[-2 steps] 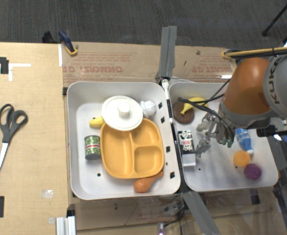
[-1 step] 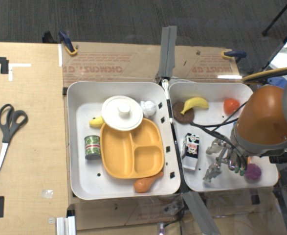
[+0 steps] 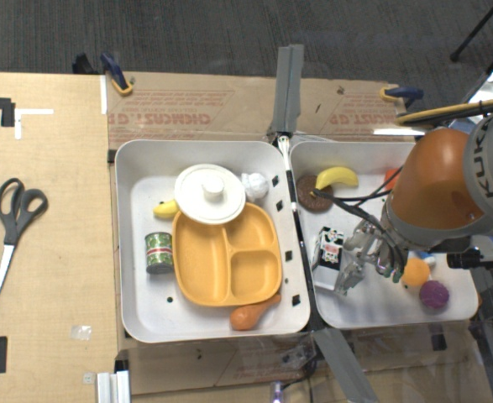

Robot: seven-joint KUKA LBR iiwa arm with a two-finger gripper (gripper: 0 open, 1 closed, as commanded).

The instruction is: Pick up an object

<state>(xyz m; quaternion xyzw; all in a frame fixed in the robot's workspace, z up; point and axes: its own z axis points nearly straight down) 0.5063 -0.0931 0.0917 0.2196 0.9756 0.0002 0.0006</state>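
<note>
Two white bins sit side by side on the tabletop [image 3: 44, 250]. Well left of the jaws [image 3: 353, 269], the left bin [image 3: 128, 225] holds a green can [image 3: 158, 252], a yellow divided tray [image 3: 228, 259] and a white lid [image 3: 210, 193]. Just left of the jaws lies a black-and-white box [image 3: 330, 248]. The jaws hang in the right bin [image 3: 380, 313], seemingly spread, pinching nothing. Right of them rest an orange ball [image 3: 416, 272] and a purple ball [image 3: 435, 295].

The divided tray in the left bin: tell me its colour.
The divided tray is yellow-orange, as the camera view shows from above.
</note>
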